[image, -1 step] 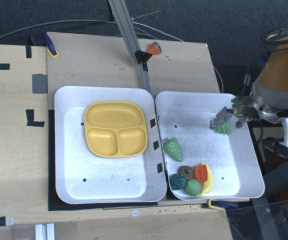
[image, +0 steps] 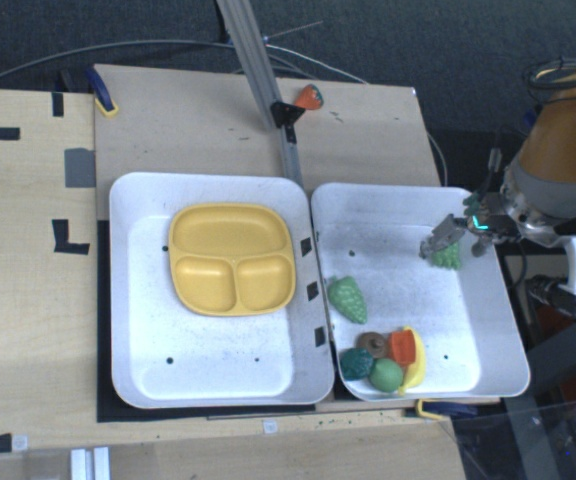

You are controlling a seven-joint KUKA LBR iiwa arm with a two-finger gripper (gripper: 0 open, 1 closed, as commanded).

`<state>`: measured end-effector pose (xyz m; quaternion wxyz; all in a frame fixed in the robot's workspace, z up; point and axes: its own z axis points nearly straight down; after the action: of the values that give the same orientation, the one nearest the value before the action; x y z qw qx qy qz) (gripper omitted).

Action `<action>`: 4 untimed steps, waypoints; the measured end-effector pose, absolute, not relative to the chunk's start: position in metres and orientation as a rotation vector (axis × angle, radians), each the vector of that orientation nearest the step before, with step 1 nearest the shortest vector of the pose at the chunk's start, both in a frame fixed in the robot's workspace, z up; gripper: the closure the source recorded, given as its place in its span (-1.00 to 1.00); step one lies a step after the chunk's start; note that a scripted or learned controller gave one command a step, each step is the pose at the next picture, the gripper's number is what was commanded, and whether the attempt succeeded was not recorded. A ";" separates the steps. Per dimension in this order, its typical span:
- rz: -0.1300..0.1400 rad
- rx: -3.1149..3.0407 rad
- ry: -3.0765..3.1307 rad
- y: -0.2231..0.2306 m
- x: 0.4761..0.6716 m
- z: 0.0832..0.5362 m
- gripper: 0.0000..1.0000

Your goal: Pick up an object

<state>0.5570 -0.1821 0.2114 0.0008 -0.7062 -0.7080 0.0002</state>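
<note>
My gripper (image: pixel 458 243) hangs over the upper right part of the right bin (image: pixel 488 368), at the end of the arm reaching in from the right. Its fingers (image: pixel 437 242) stand apart, so it is open. A small light-green bumpy object (image: pixel 450 259) lies on the bin floor just below and between them, apparently not clamped. Further left in the same bin lies a darker green leafy piece (image: pixel 348 299).
A cluster sits at the right bin's front: a brown ring (image: pixel 373 343), a red-orange piece (image: pixel 402 346), a yellow banana shape (image: pixel 416 364), a teal lump (image: pixel 356 364) and a green ball (image: pixel 387 375). A yellow divided plate (image: pixel 233 258) lies in the left bin (image: pixel 138 368).
</note>
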 end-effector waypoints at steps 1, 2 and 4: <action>0.008 -2.216 -2.219 -0.183 0.562 0.149 -1.00; 0.008 -2.217 -2.219 -0.191 0.558 0.100 -1.00; 0.002 -2.218 -2.225 -0.190 0.558 0.099 1.00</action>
<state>0.5584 -0.1897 0.0994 0.0000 -0.7060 -0.7082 0.0005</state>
